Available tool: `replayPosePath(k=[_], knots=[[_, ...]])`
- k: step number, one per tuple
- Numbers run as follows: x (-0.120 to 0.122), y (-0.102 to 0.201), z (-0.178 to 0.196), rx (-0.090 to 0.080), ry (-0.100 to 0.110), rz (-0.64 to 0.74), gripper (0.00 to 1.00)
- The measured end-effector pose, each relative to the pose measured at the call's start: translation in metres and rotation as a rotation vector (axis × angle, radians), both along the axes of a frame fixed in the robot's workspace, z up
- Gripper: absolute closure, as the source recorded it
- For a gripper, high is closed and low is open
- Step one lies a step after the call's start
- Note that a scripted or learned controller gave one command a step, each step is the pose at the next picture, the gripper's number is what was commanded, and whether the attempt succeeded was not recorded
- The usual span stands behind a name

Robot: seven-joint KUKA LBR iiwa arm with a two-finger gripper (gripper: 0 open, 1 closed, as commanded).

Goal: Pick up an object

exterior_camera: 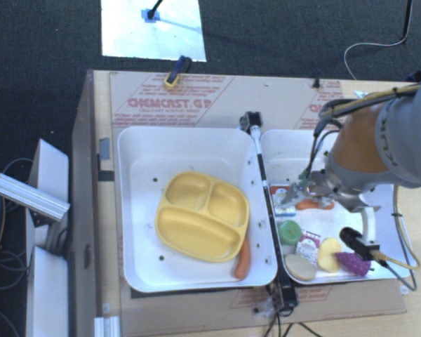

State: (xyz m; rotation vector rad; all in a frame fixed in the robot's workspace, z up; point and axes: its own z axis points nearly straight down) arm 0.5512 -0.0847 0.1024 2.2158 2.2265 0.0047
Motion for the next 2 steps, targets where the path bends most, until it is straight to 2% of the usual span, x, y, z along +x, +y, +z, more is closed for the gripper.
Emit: replayPosePath(k=[1, 2], knots=[[0.027, -0.02, -0.012, 0.002, -0.006, -0.001, 0.0], [0.031, -0.021, 0.001, -0.004, -0.021, 0.002, 1.0]])
